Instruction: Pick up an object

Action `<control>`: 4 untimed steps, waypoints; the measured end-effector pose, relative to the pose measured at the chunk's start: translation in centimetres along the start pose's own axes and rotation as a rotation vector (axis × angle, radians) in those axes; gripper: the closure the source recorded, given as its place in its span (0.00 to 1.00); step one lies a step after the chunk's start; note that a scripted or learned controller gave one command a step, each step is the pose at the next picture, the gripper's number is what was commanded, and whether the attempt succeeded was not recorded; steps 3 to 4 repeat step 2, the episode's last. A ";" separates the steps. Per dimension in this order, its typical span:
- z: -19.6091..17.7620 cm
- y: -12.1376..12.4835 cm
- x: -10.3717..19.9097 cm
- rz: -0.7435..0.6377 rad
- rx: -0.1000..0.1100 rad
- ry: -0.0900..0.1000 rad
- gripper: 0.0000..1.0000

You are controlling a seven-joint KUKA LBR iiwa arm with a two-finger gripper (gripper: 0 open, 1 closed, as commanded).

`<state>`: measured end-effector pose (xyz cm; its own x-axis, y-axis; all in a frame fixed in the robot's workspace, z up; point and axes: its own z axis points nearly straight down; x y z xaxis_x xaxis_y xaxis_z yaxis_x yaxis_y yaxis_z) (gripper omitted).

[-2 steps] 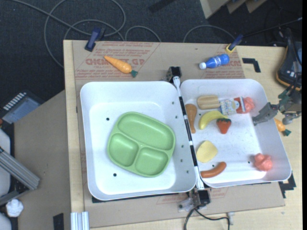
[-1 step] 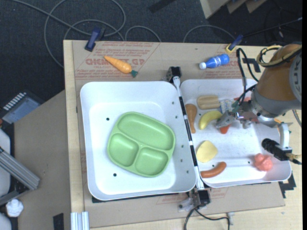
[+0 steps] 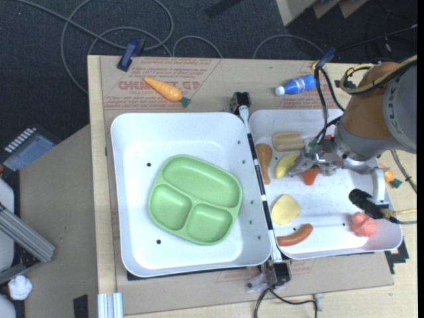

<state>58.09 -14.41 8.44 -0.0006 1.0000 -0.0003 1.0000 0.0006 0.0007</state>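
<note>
— Nearest us, at the front edge of the right-hand bin [image 3: 397, 238], lies the sausage [image 3: 294, 234], with the yellow wedge [image 3: 285, 209] just behind it and the pink lump [image 3: 363, 224] toward the bin's front right corner. Which piece do we go for?

— We judge the end effector [image 3: 311, 164] is low over the cluster at the middle of that bin: the yellow banana-like piece [image 3: 286, 165] on its left, a small red piece [image 3: 309, 176] just under it. Either could be the target; we cannot say which.

— Is it gripping anything?

— We cannot tell. The tip is a tangle of metal and cable from this angle, and nothing shows plainly between its parts, so we treat the pick as not yet made.

— How do we do it well, then?

— We would centre on one piece only, so that the neighbour is not nudged, descend straight, close, and lift clear before judging success. The bread-like roll [image 3: 287, 141] and the brown piece [image 3: 264, 159] by the dividing wall sit close, so crowding is the risk.

— And the arm's pose?

— The arm [image 3: 379, 121] reaches in from the worktop's right edge, its orange band [image 3: 361, 114] above the wrist, which bends down toward the bin's middle. The green tray [image 3: 194, 198] in the left bin [image 3: 126, 138] lies well apart.
</note>
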 end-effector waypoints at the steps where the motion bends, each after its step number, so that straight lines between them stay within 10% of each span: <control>1: -1.0 0.0 0.0 0.000 -0.002 -0.001 1.00; 2: -10.1 -1.5 7.3 0.000 0.000 0.001 1.00; 4: -10.1 -1.5 7.3 0.000 0.000 0.001 1.00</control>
